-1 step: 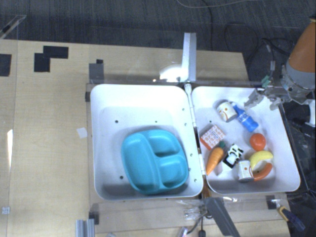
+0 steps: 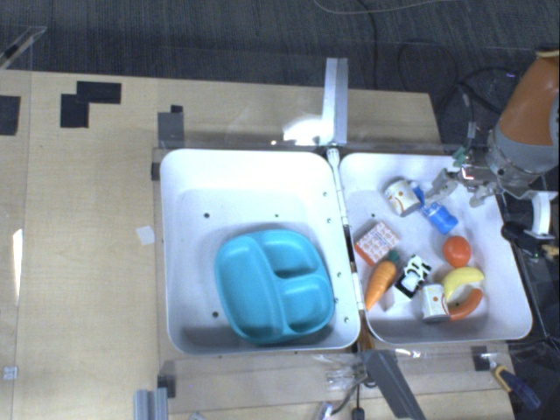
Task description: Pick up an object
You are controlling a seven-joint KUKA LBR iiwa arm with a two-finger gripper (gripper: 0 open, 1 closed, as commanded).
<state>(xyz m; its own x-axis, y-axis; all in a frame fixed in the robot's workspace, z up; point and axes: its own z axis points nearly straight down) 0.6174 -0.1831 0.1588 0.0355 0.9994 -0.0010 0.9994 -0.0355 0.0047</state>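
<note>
The blue divided tray [image 2: 274,285] lay nearest the camera, in the left bin [image 2: 188,234], with 3 compartments and nothing in them. It was the largest loose thing on the bench, and too broad for a 2-finger pinch, in my judgement.

The right bin [image 2: 516,309] held the likelier targets. From largest down: an orange carrot [image 2: 380,283] leaning against the divider side, a yellow banana [image 2: 463,278] touching a reddish sausage-like piece [image 2: 468,304], a patterned pink box [image 2: 377,241], a blue bottle-like item [image 2: 438,216], a white-and-orange can [image 2: 402,197], an orange ball [image 2: 457,251], a black-and-white piece [image 2: 413,276] and a small white cube [image 2: 432,303].

The gripper [image 2: 465,175] hung over the bin's upper right corner, near the blue item; whether it was spread or pressed together could not be told, and nothing showed between its tips.

To do the pick well, I would choose something standing apart, such as the can or the blue item, come straight down over its narrow width, and avoid the banana cluster, where neighbours touch.

No brand, label or writing could be read; the box's print was too small.
</note>
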